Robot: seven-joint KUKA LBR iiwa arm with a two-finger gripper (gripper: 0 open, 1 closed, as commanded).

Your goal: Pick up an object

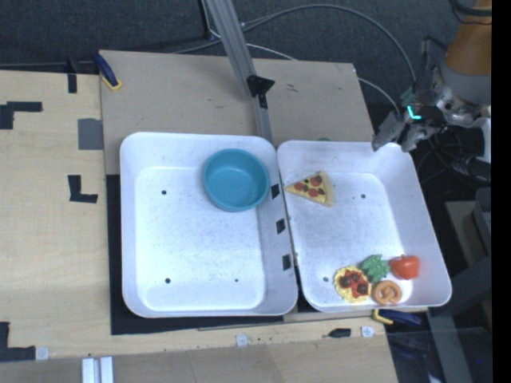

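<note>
Arm poised past the right bin's far right corner

Gripper (397,136) carries nothing; fingers' spread I cannot tell. Pizza slice (311,188) lies alone by the right bin's (415,214) far left edge: the easiest pick, taken from straight above.

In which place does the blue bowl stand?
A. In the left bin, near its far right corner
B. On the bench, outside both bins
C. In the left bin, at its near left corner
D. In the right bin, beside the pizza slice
A. The blue bowl sits inside the left bin, up at the far side and close to the wall it shares with the right bin, where the pizza slice lies.
</note>
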